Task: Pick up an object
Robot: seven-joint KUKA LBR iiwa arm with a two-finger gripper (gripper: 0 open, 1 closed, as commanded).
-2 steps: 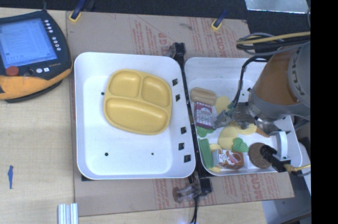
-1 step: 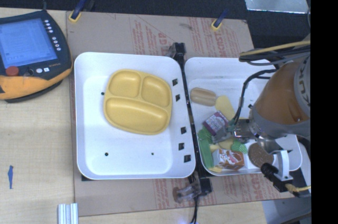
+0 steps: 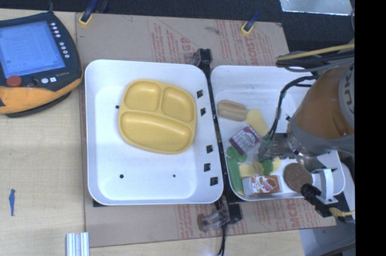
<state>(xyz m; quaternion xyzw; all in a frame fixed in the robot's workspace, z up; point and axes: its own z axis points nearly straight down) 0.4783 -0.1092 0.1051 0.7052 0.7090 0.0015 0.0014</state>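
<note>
The right bin (image 3: 241, 76) holds several small objects. A tan roll (image 3: 232, 110) lies near its back left, a pale yellow piece (image 3: 258, 122) beside it, and a purple packet (image 3: 243, 140) a little nearer. Along the front lie a green item (image 3: 233, 158), a yellow block (image 3: 248, 169), a red and white packet (image 3: 263, 185) and a brown disc (image 3: 296, 176). My gripper (image 3: 269, 152) hangs low over the middle of this pile, just right of the purple packet and above the yellow block. The orange-banded wrist (image 3: 319, 110) hides the bin's right part.
A yellow divided plate (image 3: 158, 116) lies in the left bin (image 3: 102, 182). Black clamps (image 3: 205, 58) join the two bins along their shared wall. A teach pendant (image 3: 33, 61) rests on the bench at the far left.
</note>
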